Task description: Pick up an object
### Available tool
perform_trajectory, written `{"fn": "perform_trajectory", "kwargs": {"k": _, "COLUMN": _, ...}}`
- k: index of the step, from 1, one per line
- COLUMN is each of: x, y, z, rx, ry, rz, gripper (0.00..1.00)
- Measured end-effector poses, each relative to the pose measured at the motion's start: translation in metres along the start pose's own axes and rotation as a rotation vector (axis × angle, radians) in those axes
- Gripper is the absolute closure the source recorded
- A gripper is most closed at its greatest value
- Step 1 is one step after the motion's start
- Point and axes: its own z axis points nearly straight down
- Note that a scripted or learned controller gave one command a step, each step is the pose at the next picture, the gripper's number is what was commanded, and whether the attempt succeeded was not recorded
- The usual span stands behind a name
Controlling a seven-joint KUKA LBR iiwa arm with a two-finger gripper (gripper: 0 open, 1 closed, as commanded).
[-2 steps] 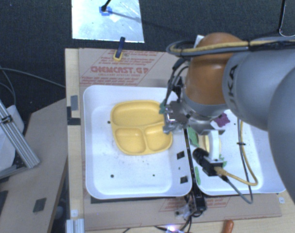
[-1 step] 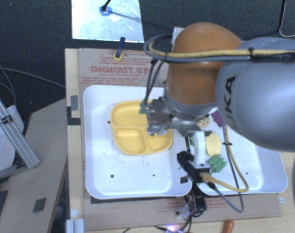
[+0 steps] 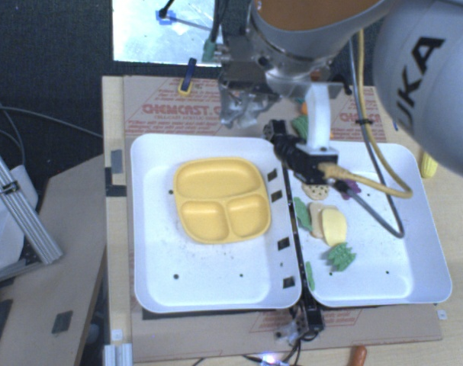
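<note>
My gripper [image 3: 239, 111] hangs above the back rim of the left bin [image 3: 151, 280], over the cardboard behind the bins. Nothing shows between its metal fingers. The right bin [image 3: 414, 273] holds small toy foods near its left wall: a yellow block [image 3: 335, 226], a tan slice [image 3: 317, 219], a green leafy piece [image 3: 340, 258], a dark green strip [image 3: 302, 213], a small green bit [image 3: 309, 274], a round speckled cracker [image 3: 317, 192] and a purple piece [image 3: 351, 187]. A green piece [image 3: 300, 126] lies by the right bin's back edge.
A yellow three-compartment tray [image 3: 218, 199] lies in the middle of the left bin. The grey arm fills the upper right and hangs over the right bin's back. A blue-and-yellow clamp [image 3: 188, 78] sits on the cardboard behind the left bin.
</note>
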Motion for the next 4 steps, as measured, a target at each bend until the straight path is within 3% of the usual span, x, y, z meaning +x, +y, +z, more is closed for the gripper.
{"fn": "perform_trajectory", "kwargs": {"k": 1, "x": 0.017, "y": -0.042, "z": 0.026, "rx": 0.021, "ry": -0.008, "rz": 0.001, "gripper": 1.00}}
{"fn": "perform_trajectory", "kwargs": {"k": 2, "x": -0.036, "y": -0.042, "z": 0.089, "rx": 0.023, "ry": -0.012, "rz": 0.013, "gripper": 1.00}}
{"fn": "perform_trajectory", "kwargs": {"k": 3, "x": -0.033, "y": -0.041, "z": 0.075, "rx": 0.015, "ry": -0.008, "rz": 0.001, "gripper": 1.00}}
{"fn": "perform_trajectory", "kwargs": {"k": 4, "x": 0.000, "y": 0.002, "z": 0.223, "rx": 0.030, "ry": -0.014, "rz": 0.007, "gripper": 1.00}}
